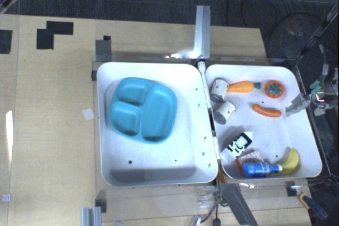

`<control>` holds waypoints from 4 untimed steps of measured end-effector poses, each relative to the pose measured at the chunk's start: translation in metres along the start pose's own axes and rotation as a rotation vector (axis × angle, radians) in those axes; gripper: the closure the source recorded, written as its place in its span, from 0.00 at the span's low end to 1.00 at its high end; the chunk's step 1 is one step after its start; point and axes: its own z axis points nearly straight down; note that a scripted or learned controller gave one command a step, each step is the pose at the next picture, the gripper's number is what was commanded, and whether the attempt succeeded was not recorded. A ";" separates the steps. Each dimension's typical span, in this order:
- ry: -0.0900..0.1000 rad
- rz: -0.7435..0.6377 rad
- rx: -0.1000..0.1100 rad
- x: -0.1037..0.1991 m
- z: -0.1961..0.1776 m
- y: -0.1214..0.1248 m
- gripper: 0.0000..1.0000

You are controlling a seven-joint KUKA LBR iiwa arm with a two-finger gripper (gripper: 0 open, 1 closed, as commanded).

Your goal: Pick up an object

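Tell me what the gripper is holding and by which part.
Nothing is held. The grey two-finger gripper sits at the right bin's right rim, with no object between its fingers; the nearest item, the orange sausage-shaped toy, lies apart from it.

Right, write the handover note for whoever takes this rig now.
Gripper: at the right bin's right edge, holding nothing visible; finger state unclear.
Right bin holds: carrot, tomato, sausage, two small cans, black-and-white tag, blue bottle, banana.
Left bin: blue divided plate.
Done: nothing lifted yet.
Left: pick up an object; the sausage lies nearest.
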 end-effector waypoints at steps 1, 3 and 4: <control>-0.003 -0.023 -0.010 0.013 0.161 0.055 0.00; 0.003 0.051 0.025 0.056 0.165 0.151 0.00; 0.002 0.044 0.023 0.057 0.154 0.152 1.00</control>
